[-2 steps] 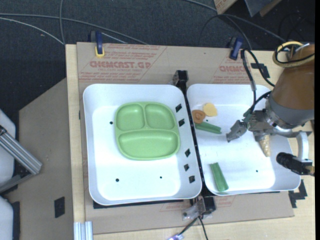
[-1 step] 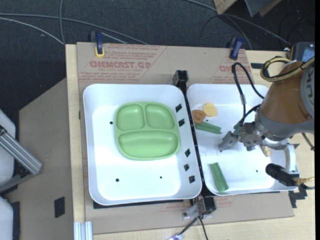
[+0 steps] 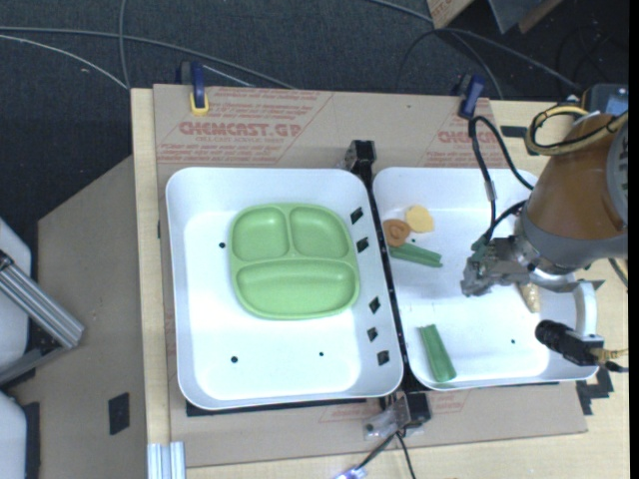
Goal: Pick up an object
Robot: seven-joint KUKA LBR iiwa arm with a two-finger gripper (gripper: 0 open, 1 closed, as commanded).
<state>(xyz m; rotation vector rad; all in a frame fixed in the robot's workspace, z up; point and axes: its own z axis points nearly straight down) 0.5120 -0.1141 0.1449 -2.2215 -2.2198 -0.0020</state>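
My two-finger gripper (image 3: 479, 272) hangs over the right white bin (image 3: 499, 193), right of a green stick (image 3: 414, 255); its opening I cannot tell.

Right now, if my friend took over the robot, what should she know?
Gripper: low over the right bin, nothing seen between its fingers; open or shut can't be told.
Things: a green stick, an orange piece and a yellow piece near the right bin's upper left; another green stick by its near edge. The green divided plate sits in the left bin.
Done: nothing lifted.
Left: grab one object.
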